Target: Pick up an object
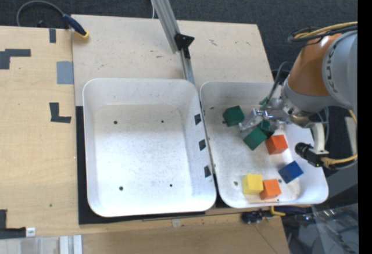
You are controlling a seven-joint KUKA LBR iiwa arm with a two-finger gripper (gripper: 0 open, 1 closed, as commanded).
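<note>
My gripper (256,121) hangs low over the right bin (224,189), reaching in from the right. Directly under and just in front of it lies a dark green block (254,140), partly covered by the gripper's metal parts. A second green block (233,115) sits to its left, a small gap away. An orange block (276,143) lies right of the covered green one. Nearer the front edge are a blue block (290,171), a yellow block (252,183) and another orange block (271,188).
The left bin (93,131) adjoins the right one along a shared wall. A slanted metal rail (164,6) runs from the top down to the bins' junction. The arm's orange-banded wrist (311,75) and cables (319,157) overhang the right bin's right edge.
</note>
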